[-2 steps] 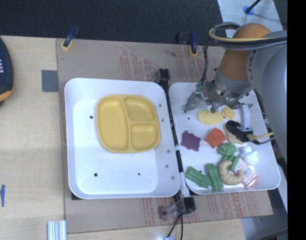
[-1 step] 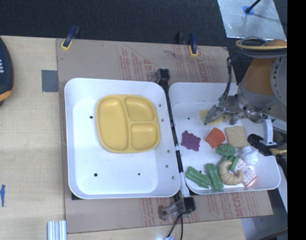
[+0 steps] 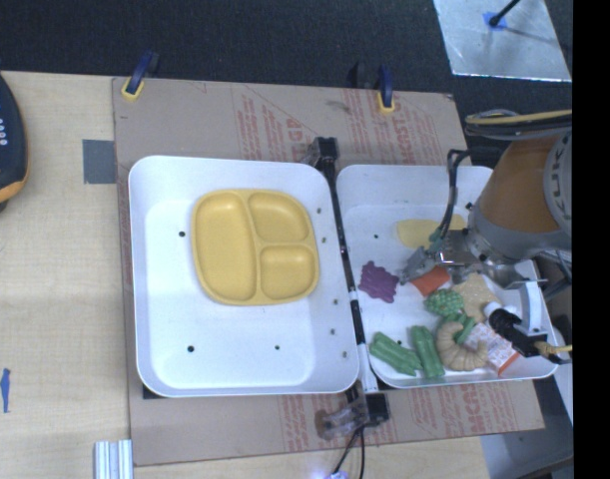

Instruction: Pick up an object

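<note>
Right bin (image 3: 384,183): mixed toy food heaped toward its near right corner. Orange piece (image 3: 430,281), probably a toy carrot, lies mid-bin just beside green broccoli (image 3: 445,302); purple piece (image 3: 378,283) sits apart, nearer the left wall; green pods (image 3: 409,352) along the near edge.

Handling, judged: the orange piece looks light, rigid, smooth plastic, likely slippery; grip across its narrow width.

Left bin (image 3: 150,267): yellow divided plate (image 3: 255,245), centre.

Arm: enters over the right bin's right edge, wrist angled down-left, gripper (image 3: 431,264) at the orange piece. Finger spread is not discernible.
</note>
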Robot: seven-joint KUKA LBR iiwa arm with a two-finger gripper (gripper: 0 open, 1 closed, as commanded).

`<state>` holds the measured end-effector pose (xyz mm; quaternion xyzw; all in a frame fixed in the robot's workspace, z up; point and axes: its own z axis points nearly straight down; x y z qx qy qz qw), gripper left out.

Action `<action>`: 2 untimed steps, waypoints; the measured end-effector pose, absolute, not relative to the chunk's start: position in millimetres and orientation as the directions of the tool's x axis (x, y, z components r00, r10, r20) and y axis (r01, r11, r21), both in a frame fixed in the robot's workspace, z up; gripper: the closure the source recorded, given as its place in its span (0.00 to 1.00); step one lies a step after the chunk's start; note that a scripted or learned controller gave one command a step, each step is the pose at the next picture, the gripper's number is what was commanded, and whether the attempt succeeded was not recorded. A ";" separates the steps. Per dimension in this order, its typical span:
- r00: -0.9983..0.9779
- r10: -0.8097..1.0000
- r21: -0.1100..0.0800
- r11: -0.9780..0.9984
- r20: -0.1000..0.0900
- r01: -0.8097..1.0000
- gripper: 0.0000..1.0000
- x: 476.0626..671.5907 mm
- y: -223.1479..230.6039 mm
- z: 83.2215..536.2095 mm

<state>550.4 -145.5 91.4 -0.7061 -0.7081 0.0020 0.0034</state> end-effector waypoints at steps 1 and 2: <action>-0.003 1.000 -0.004 0.003 -0.001 1.000 1.00 552.6 -147.2 102.3; -0.012 1.000 0.008 0.012 0.002 1.000 1.00 565.3 -74.5 197.7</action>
